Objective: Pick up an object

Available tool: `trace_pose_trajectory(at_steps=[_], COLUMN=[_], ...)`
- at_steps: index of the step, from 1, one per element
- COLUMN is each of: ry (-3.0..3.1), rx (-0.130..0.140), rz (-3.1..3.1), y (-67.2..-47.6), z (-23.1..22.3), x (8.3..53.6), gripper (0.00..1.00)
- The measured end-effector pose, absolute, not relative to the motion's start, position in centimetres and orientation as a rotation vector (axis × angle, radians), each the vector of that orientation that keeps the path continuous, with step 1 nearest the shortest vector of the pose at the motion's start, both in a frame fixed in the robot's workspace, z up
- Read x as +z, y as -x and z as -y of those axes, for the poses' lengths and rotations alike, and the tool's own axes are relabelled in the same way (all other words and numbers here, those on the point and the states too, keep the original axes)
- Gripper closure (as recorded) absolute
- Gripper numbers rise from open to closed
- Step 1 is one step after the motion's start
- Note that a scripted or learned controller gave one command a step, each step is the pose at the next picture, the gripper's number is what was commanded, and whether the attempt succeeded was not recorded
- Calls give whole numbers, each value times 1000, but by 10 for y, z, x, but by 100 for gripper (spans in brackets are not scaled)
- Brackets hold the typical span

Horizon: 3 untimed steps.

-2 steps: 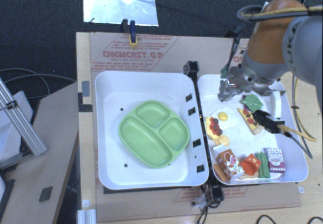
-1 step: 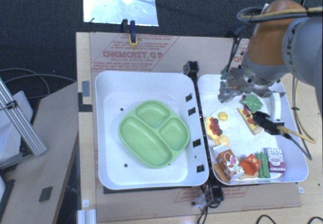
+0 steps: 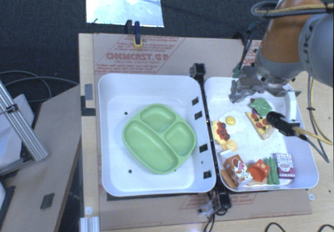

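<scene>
we look down on two shallow white bins side by side on a board printed with red lettering. the left bin (image 3: 112, 173) fills the middle of the frame and carries a green divided plate (image 3: 159, 138), lying flat with its three compartments facing up, a little right of the bin's centre.

the right bin (image 3: 308, 171) sits at the right of the frame and holds a scatter of toy food. near its left wall lies a fried egg (image 3: 233, 122), with a piece topped in red berries (image 3: 222, 132) just beside it toward the lower left. a pizza slice (image 3: 260, 124) lies to the right of the egg, and a green leafy piece (image 3: 260, 105) sits just above the slice. along the bin's lower edge we see a small printed carton (image 3: 235, 169), an orange-red piece (image 3: 259, 170), a green vegetable (image 3: 272, 170) and a red and white packet (image 3: 285, 165), close together in a row.

the arm (image 3: 289, 32) comes in from the upper right of the frame, its orange band showing at the top. the gripper (image 3: 243, 90) hangs over the upper left part of the right bin, above the egg and to the left of the green leafy piece. we cannot tell how it is set; nothing visible sits in it, and the toys all lie on the bin floor.
</scene>
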<state>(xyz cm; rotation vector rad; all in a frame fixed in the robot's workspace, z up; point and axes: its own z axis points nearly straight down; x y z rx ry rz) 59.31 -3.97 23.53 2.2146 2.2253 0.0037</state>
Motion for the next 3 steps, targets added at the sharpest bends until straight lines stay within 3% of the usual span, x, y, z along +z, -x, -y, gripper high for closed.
trace_pose_trajectory(at_steps=[1, 2, 3], ry=[-2221, -2215, -2216], rx=[0, 3, 0], rz=[-2222, -2225, -2225], y=[-583, -587, -597], z=[42, 40, 42], x=[220, 233, 216], gripper=[100, 100, 100])
